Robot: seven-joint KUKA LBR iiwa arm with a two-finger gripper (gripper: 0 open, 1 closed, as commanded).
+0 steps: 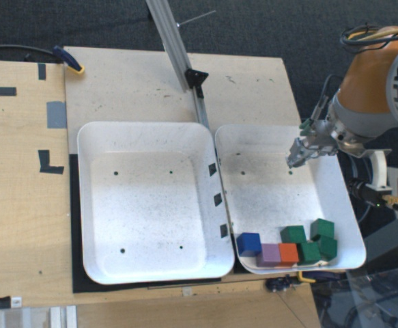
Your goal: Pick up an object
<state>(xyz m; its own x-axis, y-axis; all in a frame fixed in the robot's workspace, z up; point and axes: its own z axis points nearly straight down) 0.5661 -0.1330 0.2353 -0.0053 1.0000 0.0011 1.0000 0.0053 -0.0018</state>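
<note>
Above the right bin [335, 183], the tool [295, 159] hangs over bare floor; whether it is open or closed cannot be told. Coloured blocks [291, 246] cluster at the bin's near edge, well apart from it.

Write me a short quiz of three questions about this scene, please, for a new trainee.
1. True or false: the blocks lie in the right bin.
2. Which block is nearest the left bin? A) blue block B) orange block C) purple block
3. Fill in: the gripper hangs over the right bin's ___ end, away from the blocks.

Key: 1 true; 2 A; 3 far
</note>
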